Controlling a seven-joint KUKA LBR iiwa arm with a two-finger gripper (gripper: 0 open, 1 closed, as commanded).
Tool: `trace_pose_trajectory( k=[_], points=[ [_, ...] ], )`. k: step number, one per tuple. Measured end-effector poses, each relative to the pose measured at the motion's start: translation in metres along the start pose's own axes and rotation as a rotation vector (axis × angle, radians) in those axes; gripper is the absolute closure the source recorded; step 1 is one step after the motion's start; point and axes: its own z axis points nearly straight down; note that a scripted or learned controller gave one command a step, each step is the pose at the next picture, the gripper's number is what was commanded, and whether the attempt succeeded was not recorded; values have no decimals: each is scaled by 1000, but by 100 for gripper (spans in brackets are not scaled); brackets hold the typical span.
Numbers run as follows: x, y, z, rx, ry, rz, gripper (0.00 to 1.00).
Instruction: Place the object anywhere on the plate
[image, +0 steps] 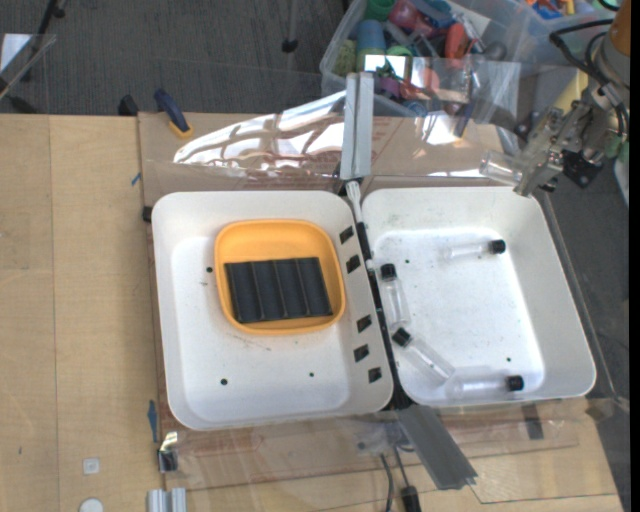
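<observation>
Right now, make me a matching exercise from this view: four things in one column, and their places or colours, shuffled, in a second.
Things:
1. plate
2. black ridged block
3. clear tubes
4. gripper

Places or colours:
A. lying in the right bin
B. orange, sitting in the left bin
C. above the far right corner of the right bin
D. resting on the plate

Pairs: 1-B, 2-D, 3-A, 4-C

Orange plate (280, 238), black ridged object (277, 290)
</observation>
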Motion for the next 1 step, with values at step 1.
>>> trace_pose_trajectory(
  k=[1],
  points=[
    [-22,-55,-93,1,0,-92,100]
  ],
)
